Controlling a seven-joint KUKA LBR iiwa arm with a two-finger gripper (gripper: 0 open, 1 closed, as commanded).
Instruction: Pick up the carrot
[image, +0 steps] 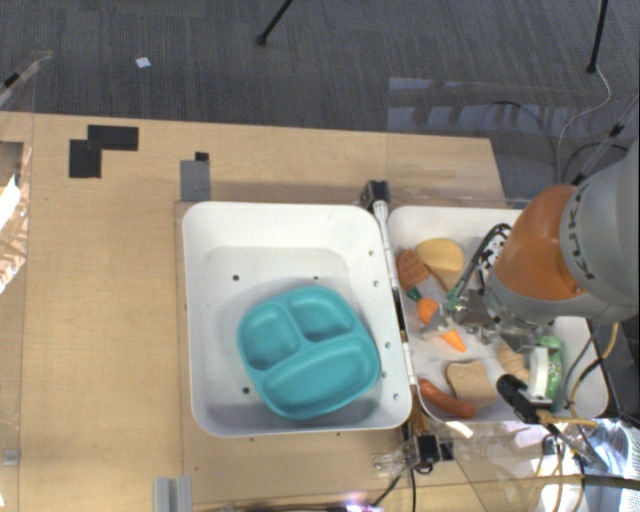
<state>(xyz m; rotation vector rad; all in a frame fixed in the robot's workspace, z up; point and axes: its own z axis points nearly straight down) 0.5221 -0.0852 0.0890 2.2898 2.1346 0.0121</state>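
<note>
Wooden bench (100, 330), right bin (590, 335) as landmark, carrot (453, 340) inside it, gripper (468, 312) just above carrot, finger state unclear.

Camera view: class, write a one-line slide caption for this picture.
KUKA arm's gripper poised over the carrot in the right bin; a teal divided plate lies in the left bin.

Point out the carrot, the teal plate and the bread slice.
carrot (453, 340): camera view, middle of the orange body.
teal plate (345, 395): camera view, its lower rim.
bread slice (467, 379): camera view, middle of the slice.
</note>
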